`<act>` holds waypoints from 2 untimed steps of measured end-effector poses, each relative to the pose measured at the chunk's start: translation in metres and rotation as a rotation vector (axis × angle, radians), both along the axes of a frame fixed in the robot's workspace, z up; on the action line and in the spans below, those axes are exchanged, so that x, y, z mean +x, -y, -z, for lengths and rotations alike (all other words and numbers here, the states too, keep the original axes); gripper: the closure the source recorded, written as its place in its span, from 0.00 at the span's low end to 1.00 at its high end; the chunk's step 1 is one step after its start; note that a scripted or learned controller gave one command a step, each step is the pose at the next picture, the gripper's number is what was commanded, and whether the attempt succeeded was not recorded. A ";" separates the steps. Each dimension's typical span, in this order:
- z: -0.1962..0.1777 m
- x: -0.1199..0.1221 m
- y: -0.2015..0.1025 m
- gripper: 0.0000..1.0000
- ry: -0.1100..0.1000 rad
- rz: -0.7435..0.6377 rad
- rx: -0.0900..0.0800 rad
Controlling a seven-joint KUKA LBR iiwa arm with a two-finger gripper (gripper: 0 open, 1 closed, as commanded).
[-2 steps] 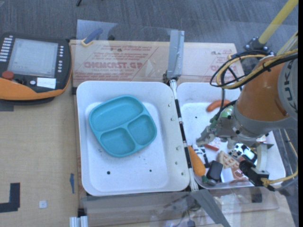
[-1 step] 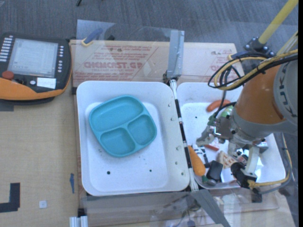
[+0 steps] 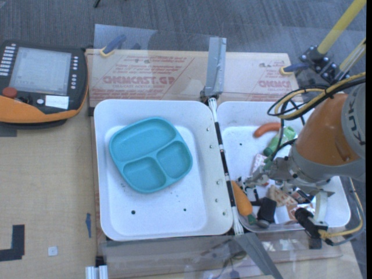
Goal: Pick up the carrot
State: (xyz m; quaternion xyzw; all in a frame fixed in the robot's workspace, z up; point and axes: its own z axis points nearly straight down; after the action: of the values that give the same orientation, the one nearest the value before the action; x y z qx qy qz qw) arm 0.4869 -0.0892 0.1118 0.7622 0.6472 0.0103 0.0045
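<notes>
Lay against the left wall of the right bin, near its front corner: the carrot, green end toward the front. Hovered just right of that carrot, over clutter in the same bin: the gripper. Could not tell how far open, nor whether anything was held. Sat in the neighbouring bin: a blue plate.

ARM: grey iiwa arm entered from the right, orange band above the wrist | POSE: wrist angled downward and leftward | GRIPPER: gripper positioned low, partly obscured by cabling
</notes>
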 end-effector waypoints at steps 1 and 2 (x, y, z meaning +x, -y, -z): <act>-0.072 -0.007 -0.007 0.00 -0.019 -0.251 -0.010; -0.005 -0.003 0.010 0.00 -0.006 -0.184 -0.012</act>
State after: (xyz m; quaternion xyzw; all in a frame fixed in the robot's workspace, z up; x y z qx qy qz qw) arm 0.4838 -0.0992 0.1168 0.6997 0.7144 0.0045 0.0063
